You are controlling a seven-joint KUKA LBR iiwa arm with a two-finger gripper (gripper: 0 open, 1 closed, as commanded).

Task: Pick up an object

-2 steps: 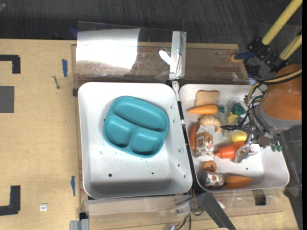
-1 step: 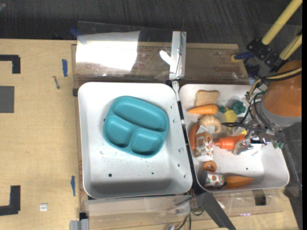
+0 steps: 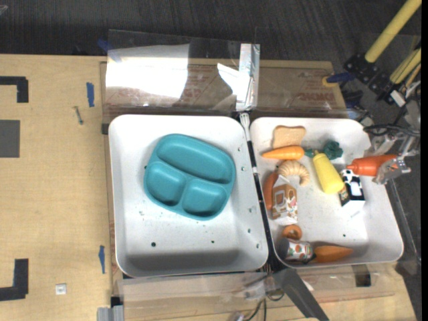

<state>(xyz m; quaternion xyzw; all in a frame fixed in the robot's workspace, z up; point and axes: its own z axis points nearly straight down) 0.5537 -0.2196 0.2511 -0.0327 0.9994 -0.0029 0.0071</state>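
Lying in the right shallow white bin (image 3: 384, 236) are toy foods: a yellow plastic banana (image 3: 327, 172) near its centre and an orange carrot (image 3: 283, 154) by the far edge. A teal divided plate (image 3: 190, 174) fills the left bin (image 3: 130, 246).

Both bins are white: the left bin (image 3: 134, 239) carries a teal tray (image 3: 190, 175) with three hollows. In the right bin (image 3: 381, 236), a tan bread slice (image 3: 289, 136) lies just above an orange carrot (image 3: 283, 154). Right of that carrot sits a yellow corn cob (image 3: 327, 172) by a dark green piece (image 3: 332, 150). A black-and-white cow (image 3: 353, 186) lies right of the corn. A second orange carrot (image 3: 332, 252) lies near the bin's lower rim. The bench (image 3: 47, 199) is pale tan.
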